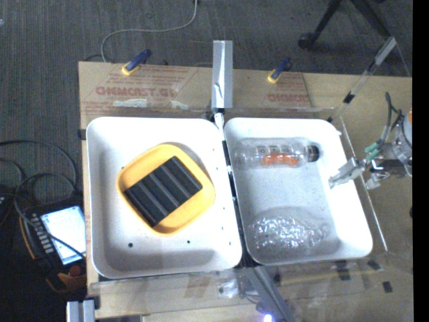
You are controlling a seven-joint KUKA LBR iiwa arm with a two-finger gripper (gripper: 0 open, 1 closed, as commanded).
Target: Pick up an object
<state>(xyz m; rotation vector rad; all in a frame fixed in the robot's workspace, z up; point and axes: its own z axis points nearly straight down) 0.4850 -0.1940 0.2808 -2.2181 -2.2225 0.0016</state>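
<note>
A yellow pad with a black ribbed top point(166, 188) lies tilted in the left bin point(107, 247). In the right bin point(348, 240), a clear plastic bottle with an orange label point(278, 154) lies on its side near the far wall. A crumpled clear plastic piece point(288, 232) sits near the front wall. My gripper point(346, 172) hangs over the right rim of the right bin, reaching in from the right. It is to the right of the bottle and apart from it. Nothing shows in its grasp.
Cardboard point(161, 89) covers the bench behind the bins, held by blue and yellow clamps point(136, 61). A metal post point(222, 76) stands at the seam between the bins. A clear panel edge point(365, 79) slants above the right bin's far right corner.
</note>
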